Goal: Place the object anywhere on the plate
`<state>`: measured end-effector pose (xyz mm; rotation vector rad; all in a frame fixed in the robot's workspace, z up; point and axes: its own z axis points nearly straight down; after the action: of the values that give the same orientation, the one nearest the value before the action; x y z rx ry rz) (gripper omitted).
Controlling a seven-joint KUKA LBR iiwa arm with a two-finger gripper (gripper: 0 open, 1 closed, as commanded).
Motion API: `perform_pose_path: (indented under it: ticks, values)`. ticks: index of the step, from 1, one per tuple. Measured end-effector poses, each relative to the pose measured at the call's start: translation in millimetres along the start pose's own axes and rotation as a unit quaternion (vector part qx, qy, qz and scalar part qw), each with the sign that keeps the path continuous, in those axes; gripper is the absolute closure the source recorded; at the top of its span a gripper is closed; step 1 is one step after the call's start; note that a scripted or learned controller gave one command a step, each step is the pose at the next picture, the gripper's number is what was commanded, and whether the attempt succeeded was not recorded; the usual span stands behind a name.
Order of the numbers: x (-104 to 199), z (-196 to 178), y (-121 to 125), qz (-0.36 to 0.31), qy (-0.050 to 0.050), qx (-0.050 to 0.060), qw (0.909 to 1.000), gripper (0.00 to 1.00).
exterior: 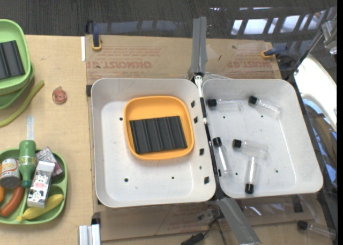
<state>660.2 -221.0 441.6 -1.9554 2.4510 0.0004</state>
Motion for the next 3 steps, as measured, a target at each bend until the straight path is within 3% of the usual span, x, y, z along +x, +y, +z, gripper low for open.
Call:
perform_pose_path:
  ticks: [1,2,3]
  values:
    - [-0.3,0.1,0.1,-0.193,0.000,0.000,0.9811,1.00]
    - [-5.4,0.2,1.4,-0.369,-0.001,-0.001,0.9294,1.00]
    - [7.5,140.5,99.7,-0.440,-0.001,-0.003,0.8978,1.00]
